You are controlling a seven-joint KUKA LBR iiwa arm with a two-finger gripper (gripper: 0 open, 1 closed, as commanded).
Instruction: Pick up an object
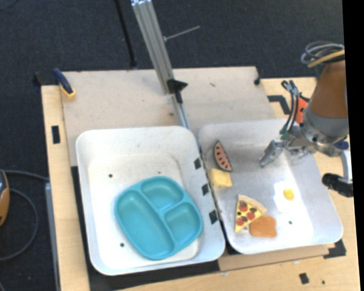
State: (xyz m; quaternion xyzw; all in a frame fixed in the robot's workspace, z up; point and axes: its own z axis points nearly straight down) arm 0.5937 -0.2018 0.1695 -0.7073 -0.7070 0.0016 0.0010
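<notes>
1. I count five candidates, all in the right bin [322,225]: one melon slice [222,156] at about ten o'clock in that bin, one yellow chunk [221,179] just below it, one pizza slice [247,213] near six o'clock, one orange piece [264,227] touching the pizza's lower edge, and one fried egg [286,196] at about four o'clock.

2. The melon and chunk sit close against the bin's left wall, which I judge would crowd a finger on that side. The pizza and orange piece touch, so a grab at either could drag the other. The egg lies apart from the rest and looks to me the cleanest target.

3. The gripper [270,156] hangs over the bin at about one o'clock, over bare floor, with nothing between its fingers. I see grey finger shapes pointing down and to the left, but I cannot tell how wide they stand.

4. The arm [330,102] comes in from three o'clock, its orange band above the wrist, so it leans across the right bin's upper corner; reaching the egg would mean a short move toward five o'clock.

5. The left bin [90,153] holds one blue tray [159,217] with three compartments, lying toward six o'clock.

6. On the bench [123,96] at twelve o'clock stands one slanted metal post [154,45], and one blue-and-yellow clamp [63,82] sits at eleven o'clock.
</notes>
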